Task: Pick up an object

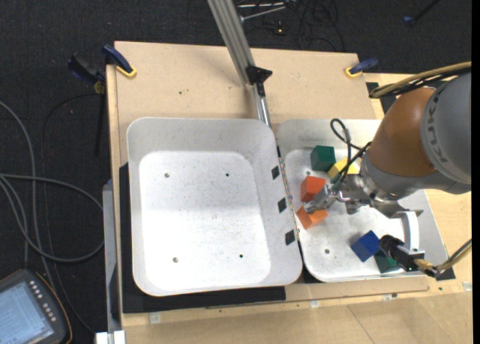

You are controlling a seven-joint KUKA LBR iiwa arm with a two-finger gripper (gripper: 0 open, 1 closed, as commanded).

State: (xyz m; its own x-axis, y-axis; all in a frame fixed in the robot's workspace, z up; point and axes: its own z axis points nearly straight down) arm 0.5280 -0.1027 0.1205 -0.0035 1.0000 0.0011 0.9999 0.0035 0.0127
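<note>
**Gripper low among the blocks in the right bin**

Blocks sit clustered in the right bin (330, 266), the one nearer the arm (420, 136), which reaches in from the right with its orange band over the bin's far half. The gripper (324, 200) is down at the bin's left part, close to the wall that meets the left bin (150, 275). Whether it is clenched or released I cannot tell; its tip is small and partly lost against the blocks around it.

An orange block (313, 186) lies just beside the gripper's tip on the far side, touching or nearly touching it. A second orange block (310, 217) lies just on the near side of the tip, close to the dividing wall. The tip seems to sit between these two, but whether either is actually gripped is unclear.

A green block (323, 157) rests farther back in the bin, apart from the gripper. A yellow block (341, 167) shows just to its right, partly covered by the wrist and a black cable (340, 134) looping over it.

Toward the bin's near right corner a blue block (366, 246) lies well clear of the gripper, with a dark green block (387, 263) just beside it, partly hidden by a black-and-white fitting.

The bins rest on a wooden bench (195, 88).
</note>
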